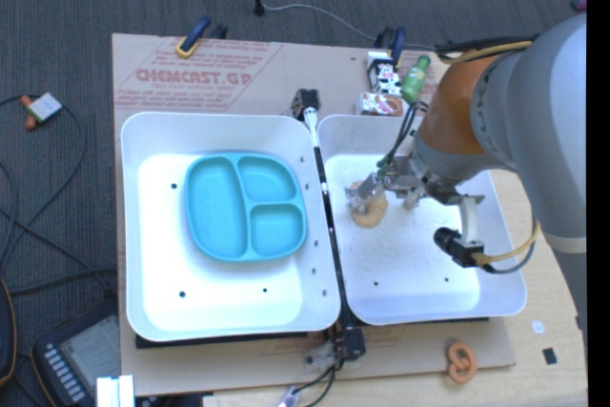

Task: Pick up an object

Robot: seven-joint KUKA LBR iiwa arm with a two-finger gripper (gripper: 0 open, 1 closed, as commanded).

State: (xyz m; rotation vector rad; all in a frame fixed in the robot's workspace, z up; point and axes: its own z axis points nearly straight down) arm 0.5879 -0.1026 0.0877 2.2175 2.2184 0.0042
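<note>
A small tan, rounded object (370,212) lies in the right white bin (419,300), near its left wall. My gripper (387,193) hangs just above and behind it, low in the bin, and looks open, with one finger (361,194) at the object's upper edge and the other (414,197) off to the right. The object lies beside the left finger and nothing is held between the two. The grey arm with its orange band (457,110) comes in from the right over the bin's far corner.
A blue sectioned plate (246,205) lies in the left white bin (143,234). The wall between the bins (324,205) runs close to the tan object. An orange ring (461,360) lies on the bench in front of the right bin. A black cable loop (457,245) hangs off the wrist.
</note>
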